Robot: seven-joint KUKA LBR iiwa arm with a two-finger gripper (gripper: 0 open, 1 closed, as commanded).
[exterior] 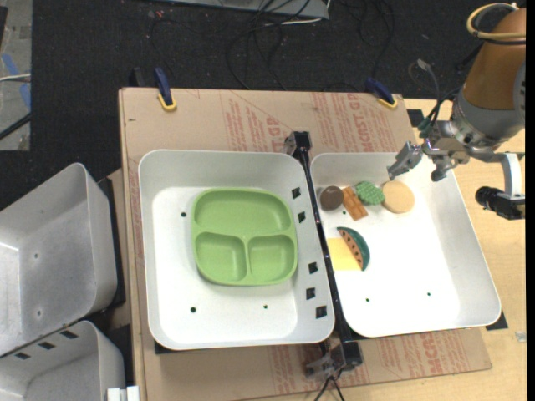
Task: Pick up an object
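While the pincer (420,162), fingers apart and unloaded, is held just beside the tan round piece (398,197), approach is judged underway; descent is needed.

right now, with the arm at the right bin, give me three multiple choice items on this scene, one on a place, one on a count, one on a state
1. Where does the green divided plate lie?
A. in the left bin
B. in the right bin
C. on the cardboard

2. How many compartments does that plate have?
A. two
B. three
C. four

3. How does the gripper stand?
A. shut on the tan round piece
B. open above the right bin's far edge
C. resting on the plate

Answers:
1. A, the plate sits inside the left bin.
2. B, one long section and two smaller ones show.
3. B, its fingers are spread with nothing between them, up and to the right of the tan round piece in the right bin.
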